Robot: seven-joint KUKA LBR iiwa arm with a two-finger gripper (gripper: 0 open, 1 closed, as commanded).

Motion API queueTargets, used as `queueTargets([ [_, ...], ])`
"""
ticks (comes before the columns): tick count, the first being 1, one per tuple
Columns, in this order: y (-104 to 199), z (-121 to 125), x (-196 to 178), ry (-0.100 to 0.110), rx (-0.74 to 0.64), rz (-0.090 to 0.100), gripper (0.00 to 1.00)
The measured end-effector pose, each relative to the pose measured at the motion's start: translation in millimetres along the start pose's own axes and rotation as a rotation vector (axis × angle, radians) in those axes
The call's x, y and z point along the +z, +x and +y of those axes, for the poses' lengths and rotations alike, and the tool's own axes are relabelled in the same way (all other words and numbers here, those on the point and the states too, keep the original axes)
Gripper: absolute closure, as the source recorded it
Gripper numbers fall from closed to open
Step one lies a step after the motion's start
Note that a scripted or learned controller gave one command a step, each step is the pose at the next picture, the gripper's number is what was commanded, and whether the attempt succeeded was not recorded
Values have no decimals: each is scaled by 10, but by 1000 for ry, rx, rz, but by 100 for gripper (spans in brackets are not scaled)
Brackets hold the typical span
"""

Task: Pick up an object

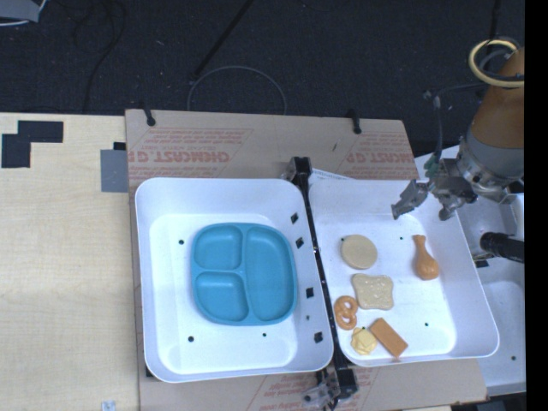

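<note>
The gripper (425, 202) is seen above the upper right part of the right bin (479, 332), its two dark fingers spread apart and nothing held between them. It is carried by the arm (497, 131), whose orange band is visible at the view's right edge.

Positions are given relative to the round tan disc (359, 251), which lies flat on the right bin's floor. The gripper is located up and to the right of the disc, apart from it. An orange drumstick-shaped piece (424, 259) is placed to the disc's right. A pale bread slice (374, 291) is found just below the disc. A pretzel (346, 312) lies below and slightly left, touching the slice. Further below, a yellow chunk (364, 342) and an orange block (389, 337) are set side by side. Well to the disc's left, a blue divided plate (242, 273) rests in the left bin (163, 204).
</note>
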State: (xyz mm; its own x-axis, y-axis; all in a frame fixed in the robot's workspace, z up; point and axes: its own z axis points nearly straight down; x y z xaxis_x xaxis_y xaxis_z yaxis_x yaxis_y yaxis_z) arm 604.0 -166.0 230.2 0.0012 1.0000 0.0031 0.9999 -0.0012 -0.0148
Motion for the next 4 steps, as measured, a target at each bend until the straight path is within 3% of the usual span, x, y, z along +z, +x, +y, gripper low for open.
queueTargets([
  [1,-1,23,-72,-12,-2,-2,0],
  [4,-65,-15,1345,-15,1,-2,0],
])
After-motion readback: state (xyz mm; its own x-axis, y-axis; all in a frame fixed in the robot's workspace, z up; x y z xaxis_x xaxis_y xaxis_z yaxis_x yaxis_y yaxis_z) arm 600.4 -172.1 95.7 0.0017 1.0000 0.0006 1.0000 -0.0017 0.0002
